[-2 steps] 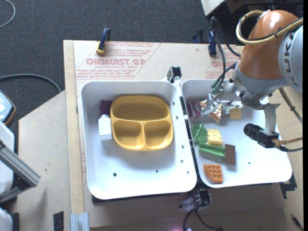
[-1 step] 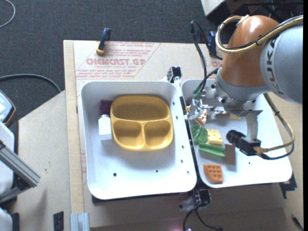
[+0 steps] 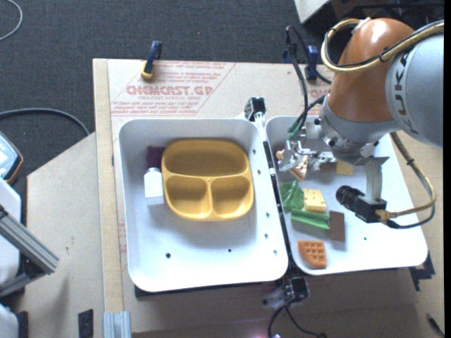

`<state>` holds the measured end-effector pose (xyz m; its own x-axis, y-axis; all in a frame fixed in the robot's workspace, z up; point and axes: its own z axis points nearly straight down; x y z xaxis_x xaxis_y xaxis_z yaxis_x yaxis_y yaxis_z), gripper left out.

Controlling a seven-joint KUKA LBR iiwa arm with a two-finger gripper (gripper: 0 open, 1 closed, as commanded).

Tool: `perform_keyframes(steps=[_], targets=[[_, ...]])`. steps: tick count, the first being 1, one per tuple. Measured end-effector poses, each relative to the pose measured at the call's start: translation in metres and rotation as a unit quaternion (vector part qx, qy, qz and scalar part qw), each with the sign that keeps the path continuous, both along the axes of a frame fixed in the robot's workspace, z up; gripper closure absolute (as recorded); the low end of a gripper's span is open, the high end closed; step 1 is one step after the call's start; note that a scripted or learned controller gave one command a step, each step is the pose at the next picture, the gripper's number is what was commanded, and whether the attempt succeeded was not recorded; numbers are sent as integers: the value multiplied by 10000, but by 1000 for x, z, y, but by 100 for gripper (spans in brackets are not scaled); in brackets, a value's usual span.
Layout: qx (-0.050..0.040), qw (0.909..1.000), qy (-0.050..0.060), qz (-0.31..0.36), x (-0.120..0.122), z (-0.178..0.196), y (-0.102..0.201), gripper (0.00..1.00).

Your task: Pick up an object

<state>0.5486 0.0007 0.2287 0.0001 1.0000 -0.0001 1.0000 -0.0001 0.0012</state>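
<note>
Divided tray (image 3: 206,178) in left bin (image 3: 134,189); waffle (image 3: 312,253) at right bin's (image 3: 394,248) front.

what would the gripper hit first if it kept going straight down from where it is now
Probably the small tan food piece right under the gripper in the right bin; depth is hard to judge.

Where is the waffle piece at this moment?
The orange waffle piece lies in the right bin, near its front edge, just below the green pieces and the brown block.

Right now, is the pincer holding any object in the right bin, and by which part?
Cannot be told: the pincer sits low among small toy pieces in the shallow white right bin, its tips obscured.
</note>
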Motion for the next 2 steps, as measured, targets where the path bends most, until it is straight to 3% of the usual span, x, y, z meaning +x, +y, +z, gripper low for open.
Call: perform_keyframes(steps=[2], targets=[[1, 10000, -2, 3, 4, 6, 9, 100]])
